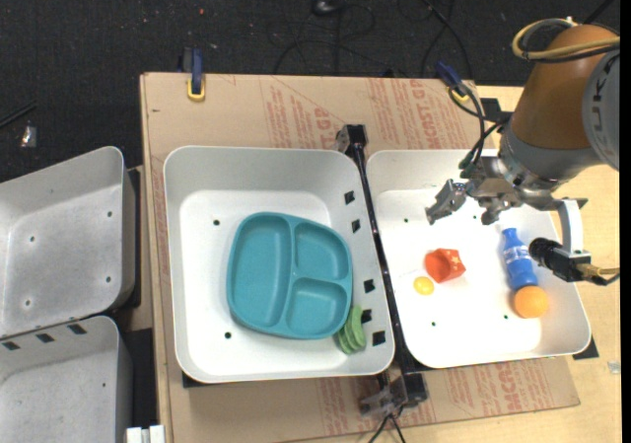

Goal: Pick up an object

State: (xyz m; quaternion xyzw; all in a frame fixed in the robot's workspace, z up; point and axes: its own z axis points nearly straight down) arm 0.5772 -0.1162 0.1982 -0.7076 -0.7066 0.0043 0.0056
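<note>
Camera view: the left bin [187, 234] is holding a teal divided plate [289, 274] with a green item [351, 331] at its corner. The right bin [414, 337] is holding a yellow piece [424, 285], red object [446, 264], blue bottle [517, 258] and orange ball [530, 302]. The gripper [471, 199] is hovering above them — jaws spread, gripping nothing.

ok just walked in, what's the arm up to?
The gripper hovers over the back of the right bin with nothing between its fingers. Below it lie a red piece, a small yellow piece, a blue bottle and an orange ball, all untouched. The left bin holds a teal divided tray and a green item.
</note>
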